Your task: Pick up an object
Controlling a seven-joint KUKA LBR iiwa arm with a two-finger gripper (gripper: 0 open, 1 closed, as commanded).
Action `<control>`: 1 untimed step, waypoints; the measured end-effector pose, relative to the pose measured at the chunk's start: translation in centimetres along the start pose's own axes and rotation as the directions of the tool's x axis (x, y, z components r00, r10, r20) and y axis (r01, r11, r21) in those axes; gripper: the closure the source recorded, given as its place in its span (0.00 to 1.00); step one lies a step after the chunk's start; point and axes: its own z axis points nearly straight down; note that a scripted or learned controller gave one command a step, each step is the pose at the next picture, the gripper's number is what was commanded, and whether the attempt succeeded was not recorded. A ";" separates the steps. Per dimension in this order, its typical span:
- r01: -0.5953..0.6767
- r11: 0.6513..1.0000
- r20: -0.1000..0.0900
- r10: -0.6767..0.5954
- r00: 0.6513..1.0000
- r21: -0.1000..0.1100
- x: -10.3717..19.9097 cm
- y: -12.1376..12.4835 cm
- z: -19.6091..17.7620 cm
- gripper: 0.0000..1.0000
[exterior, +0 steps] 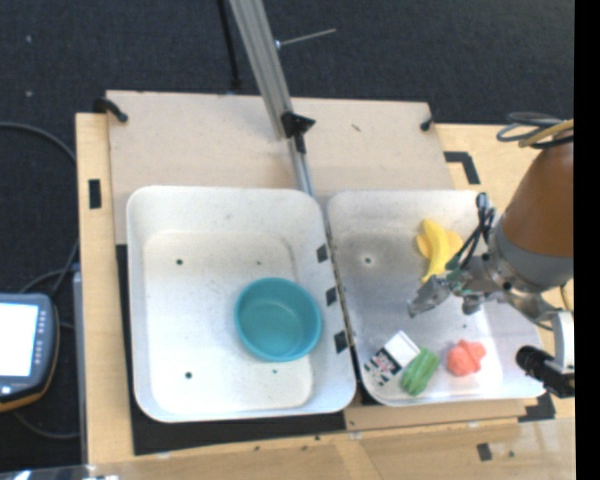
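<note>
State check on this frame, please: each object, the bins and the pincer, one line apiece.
Teal bowl: upright in left bin.
Yellow object: lying in right bin, beside the pincer.
Green object: lying near the front rim.
Orange-pink object: resting, untouched.
Black-and-white card: lying beside the green object.
Pincer: low over the right bin, holding nothing visible.

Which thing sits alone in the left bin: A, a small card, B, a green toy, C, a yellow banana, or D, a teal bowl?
D: the teal bowl rests by itself on the floor of the left bin, while the banana, green toy and card all lie in the right bin.
</note>
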 end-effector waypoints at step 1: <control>-0.002 1.000 0.000 0.002 1.000 0.000 0.0 0.0 0.0 0.00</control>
